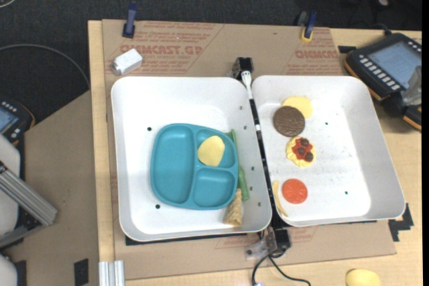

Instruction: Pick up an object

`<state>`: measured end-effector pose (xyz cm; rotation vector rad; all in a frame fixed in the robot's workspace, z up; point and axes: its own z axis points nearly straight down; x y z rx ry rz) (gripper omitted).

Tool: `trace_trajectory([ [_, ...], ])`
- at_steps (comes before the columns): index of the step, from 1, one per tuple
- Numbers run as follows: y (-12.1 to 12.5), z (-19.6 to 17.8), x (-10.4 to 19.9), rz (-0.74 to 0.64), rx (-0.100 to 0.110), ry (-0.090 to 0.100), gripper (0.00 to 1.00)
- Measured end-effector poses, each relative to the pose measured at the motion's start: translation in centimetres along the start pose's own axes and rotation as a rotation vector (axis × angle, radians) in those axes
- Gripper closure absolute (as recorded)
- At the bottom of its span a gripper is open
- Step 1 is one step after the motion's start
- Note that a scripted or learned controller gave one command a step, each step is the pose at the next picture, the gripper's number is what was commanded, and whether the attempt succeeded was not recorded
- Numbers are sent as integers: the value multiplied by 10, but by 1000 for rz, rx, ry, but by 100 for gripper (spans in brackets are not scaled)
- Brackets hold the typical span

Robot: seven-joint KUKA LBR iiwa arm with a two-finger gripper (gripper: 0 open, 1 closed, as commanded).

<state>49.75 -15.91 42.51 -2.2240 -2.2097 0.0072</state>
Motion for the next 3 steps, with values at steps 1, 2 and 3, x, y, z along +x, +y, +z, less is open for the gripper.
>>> trace_trajectory([
  [1,40,-117,142,-23,-25,0,100],
  [2,18,-14,153,-8,4,-1,100],
  [3,5,71,193,-9,-1,-1,100],
])
